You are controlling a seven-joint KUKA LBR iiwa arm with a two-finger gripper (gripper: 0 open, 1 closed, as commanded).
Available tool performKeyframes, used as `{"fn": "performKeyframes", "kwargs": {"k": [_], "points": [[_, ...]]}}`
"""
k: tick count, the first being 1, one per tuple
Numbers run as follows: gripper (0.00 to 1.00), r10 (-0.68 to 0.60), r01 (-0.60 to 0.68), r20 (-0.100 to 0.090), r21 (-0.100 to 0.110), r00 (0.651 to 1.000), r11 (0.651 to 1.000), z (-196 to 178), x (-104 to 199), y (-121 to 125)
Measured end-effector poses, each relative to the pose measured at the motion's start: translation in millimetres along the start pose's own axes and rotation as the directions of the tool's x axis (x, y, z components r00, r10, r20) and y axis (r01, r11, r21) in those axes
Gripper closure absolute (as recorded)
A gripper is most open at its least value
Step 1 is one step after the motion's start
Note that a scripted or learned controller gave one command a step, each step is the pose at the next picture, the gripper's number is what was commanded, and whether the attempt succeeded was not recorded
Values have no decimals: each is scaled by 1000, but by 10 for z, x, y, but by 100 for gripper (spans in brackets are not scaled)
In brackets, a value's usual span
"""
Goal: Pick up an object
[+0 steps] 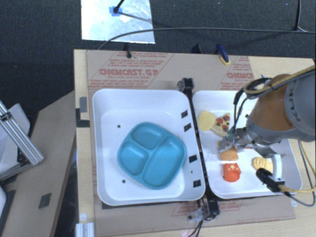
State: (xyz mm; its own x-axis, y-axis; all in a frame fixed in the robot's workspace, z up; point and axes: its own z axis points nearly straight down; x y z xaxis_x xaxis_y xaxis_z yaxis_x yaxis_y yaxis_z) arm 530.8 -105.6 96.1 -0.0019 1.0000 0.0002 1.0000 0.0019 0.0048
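In the right bin (291,181) lie several toy foods: a pizza slice (212,122) at the upper left, a tan bread roll (228,155) in the middle, a red-orange piece (231,172) below it, and a yellow waffle-like piece (262,163) to the right. My gripper (229,143) hangs low just above the bread roll, between it and the pizza slice. The arm's orange band (269,110) rises behind it. Whether anything sits between the fingers is hidden.
The left bin (111,112) holds a blue divided plate (151,154). A black divider with clips (193,137) runs between the bins. A cable (237,107) loops near the wrist. Cardboard lies under both bins.
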Motion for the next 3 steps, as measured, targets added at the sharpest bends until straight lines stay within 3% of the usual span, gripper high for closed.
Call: {"fn": "performKeyframes", "kwargs": {"k": [2, 3], "points": [[100, -3, 3, 1, -1, 1000, 1000, -1114, 56, 96], [100, -8, 8, -1, 1, 1000, 1000, -1059, 539, 281]]}}
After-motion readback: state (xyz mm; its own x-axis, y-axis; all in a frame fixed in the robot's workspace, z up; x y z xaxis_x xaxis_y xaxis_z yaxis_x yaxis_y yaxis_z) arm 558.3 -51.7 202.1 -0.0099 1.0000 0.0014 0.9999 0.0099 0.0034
